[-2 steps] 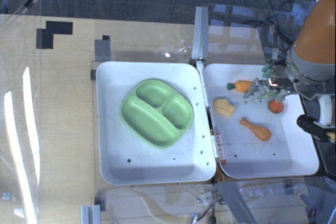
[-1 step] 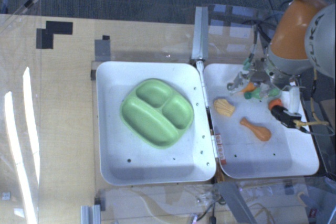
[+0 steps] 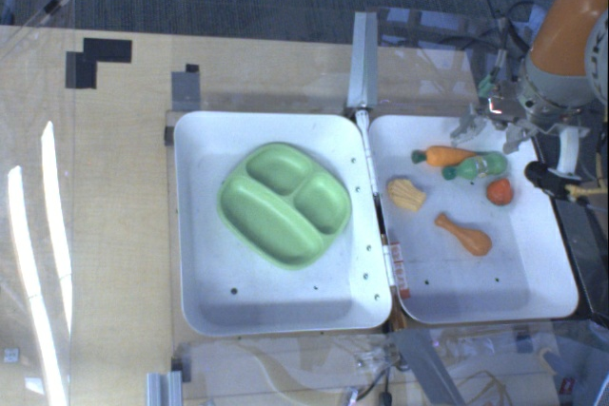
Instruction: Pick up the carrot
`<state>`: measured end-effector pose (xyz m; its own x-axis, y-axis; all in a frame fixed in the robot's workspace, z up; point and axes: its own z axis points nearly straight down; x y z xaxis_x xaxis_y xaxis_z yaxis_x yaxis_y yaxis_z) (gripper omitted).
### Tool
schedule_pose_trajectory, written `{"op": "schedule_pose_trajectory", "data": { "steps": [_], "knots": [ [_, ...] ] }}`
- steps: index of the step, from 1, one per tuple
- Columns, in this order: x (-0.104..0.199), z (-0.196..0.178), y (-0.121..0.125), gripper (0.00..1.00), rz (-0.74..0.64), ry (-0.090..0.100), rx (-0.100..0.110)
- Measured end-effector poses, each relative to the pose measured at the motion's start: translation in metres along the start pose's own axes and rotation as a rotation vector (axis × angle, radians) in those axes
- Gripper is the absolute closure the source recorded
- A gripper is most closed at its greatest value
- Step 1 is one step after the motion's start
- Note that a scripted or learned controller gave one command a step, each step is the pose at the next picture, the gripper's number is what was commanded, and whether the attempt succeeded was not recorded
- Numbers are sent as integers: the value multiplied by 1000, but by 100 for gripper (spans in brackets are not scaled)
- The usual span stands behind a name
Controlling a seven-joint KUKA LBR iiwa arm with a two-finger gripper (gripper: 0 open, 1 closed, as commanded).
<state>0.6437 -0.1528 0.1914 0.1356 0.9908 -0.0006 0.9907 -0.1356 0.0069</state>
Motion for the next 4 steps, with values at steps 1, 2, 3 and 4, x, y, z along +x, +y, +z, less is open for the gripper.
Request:
{"op": "schedule_pose_trajectory", "data": {
  "steps": [1, 2, 3, 4],
  "knots": [
    [18, 85, 18, 0, -170, -3, -13],
    [-22, 93, 32, 0, -221, 8, 3],
    [-21, 81, 32, 100, -225, 8, 7],
    [34, -6, 23, 100, -44, 1, -2]
  ]
}}
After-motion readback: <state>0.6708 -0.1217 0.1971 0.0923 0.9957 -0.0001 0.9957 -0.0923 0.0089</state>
